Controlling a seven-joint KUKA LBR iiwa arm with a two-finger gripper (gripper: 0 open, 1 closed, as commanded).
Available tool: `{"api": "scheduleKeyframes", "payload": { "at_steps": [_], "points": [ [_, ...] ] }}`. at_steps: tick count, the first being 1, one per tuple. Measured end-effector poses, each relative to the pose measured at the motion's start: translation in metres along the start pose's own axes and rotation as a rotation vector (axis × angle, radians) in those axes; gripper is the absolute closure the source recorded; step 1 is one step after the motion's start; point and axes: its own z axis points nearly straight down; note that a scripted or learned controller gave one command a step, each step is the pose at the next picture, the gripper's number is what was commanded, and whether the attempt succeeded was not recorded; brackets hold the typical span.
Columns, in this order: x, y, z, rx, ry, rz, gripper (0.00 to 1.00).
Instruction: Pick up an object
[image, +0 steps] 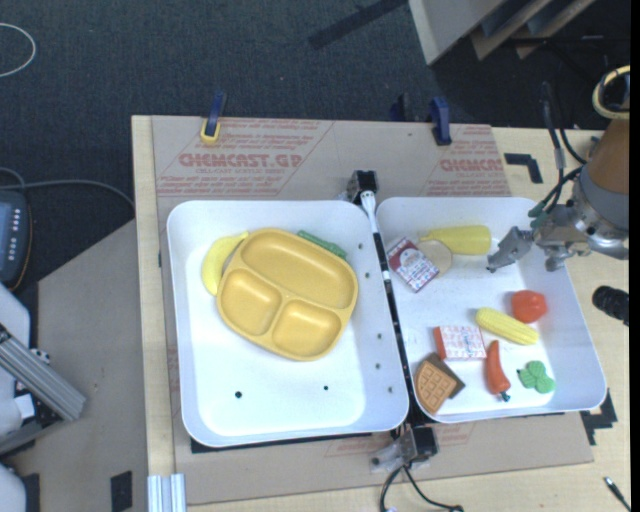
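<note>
My gripper (530, 254) hangs over the back of the right bin (585, 340), fingers spread and nothing between them. It sits just right of a yellow toy (460, 238) and above a red tomato (528, 305). Further forward in that bin lie a yellow corn cob (507, 326), a red and white box (460, 342), a waffle (437, 383), a red pepper (496, 368) and a green broccoli (537, 377). A red and white packet (412, 264) lies near the bin's left wall.
The left bin (270, 405) holds a yellow divided plate (287, 292), which lies partly over a banana (213, 262) and a green item (322, 243). Clamps (210, 128) (439, 120) grip the board's far edge. Cables run at the far right.
</note>
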Motion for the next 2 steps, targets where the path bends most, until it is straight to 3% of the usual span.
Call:
{"api": "scheduleKeyframes", "payload": {
  "at_steps": [2],
  "points": [
    [-0.009,-0.003,0.105,0.001,0.001,0.000,0.00]
  ]
}}
